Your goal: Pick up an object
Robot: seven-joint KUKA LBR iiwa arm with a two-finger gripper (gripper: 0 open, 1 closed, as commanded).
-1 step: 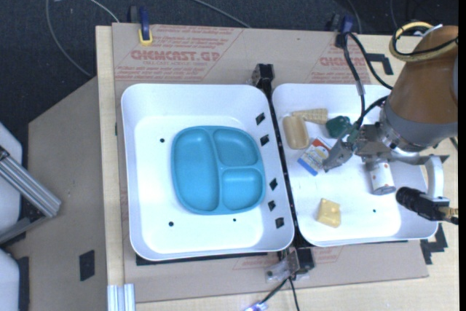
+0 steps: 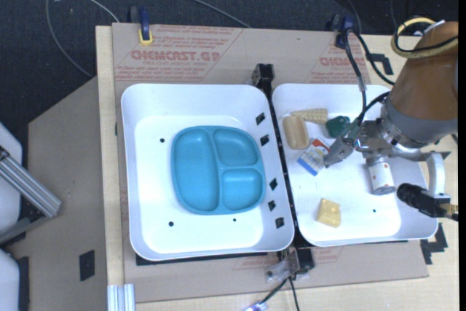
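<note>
The bench (image 2: 182, 54) fills most of the frame, a tan board with red lettering along its upper part. On it sit two white bins side by side: the left bin (image 2: 145, 229) in the centre left, the right bin (image 2: 364, 226) in the centre right. The arm (image 2: 426, 91) comes in from the right edge, over the right bin's right side. A blue divided plate (image 2: 217, 169) lies in the middle of the left bin. The gripper (image 2: 335, 154) reaches down and left into the right bin; whether it is apart or together I cannot tell. Just left of it lies a small red, white and blue packet (image 2: 312, 160). Above that, a tan block (image 2: 294, 132) and a waffle-like piece (image 2: 311, 115) sit near the bin's upper left, with a green item (image 2: 337, 125) beside them. A yellow chunk (image 2: 329, 213) lies lower, apart.
</note>
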